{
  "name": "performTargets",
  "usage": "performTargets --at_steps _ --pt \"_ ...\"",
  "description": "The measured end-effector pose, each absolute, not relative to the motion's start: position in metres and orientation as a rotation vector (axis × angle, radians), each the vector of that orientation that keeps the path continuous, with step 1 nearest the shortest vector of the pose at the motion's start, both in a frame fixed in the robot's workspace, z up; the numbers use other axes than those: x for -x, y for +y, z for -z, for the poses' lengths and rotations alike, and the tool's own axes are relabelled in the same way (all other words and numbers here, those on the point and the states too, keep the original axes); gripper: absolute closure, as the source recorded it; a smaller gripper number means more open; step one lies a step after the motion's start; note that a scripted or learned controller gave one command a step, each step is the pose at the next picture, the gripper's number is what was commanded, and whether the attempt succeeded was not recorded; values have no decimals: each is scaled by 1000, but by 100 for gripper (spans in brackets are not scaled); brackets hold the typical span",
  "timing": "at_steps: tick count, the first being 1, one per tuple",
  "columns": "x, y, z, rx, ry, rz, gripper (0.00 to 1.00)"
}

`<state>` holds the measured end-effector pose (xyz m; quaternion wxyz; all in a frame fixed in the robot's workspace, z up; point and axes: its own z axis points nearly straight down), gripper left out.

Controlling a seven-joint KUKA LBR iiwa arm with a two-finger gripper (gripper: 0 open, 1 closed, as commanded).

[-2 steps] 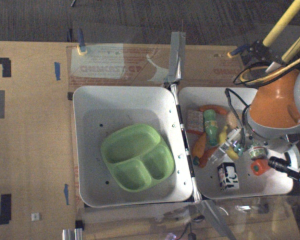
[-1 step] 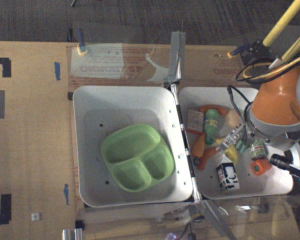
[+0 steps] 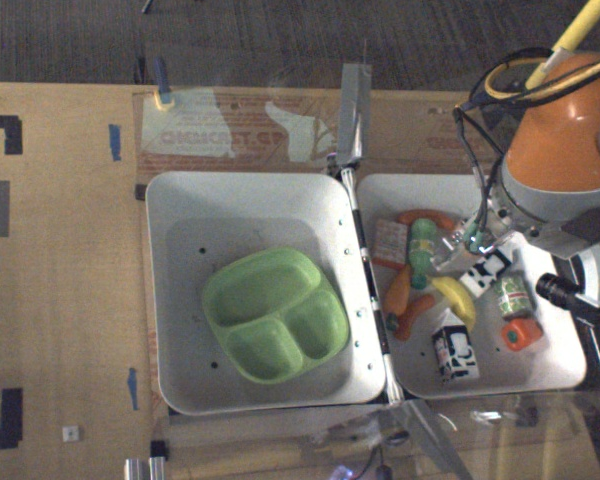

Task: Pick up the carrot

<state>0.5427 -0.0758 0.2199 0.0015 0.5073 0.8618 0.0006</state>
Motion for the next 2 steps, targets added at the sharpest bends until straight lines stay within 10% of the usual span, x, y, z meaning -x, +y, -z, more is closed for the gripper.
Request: performTargets --at_steps 2 --pt "-484 59 -220 -1885 2516 2 100"
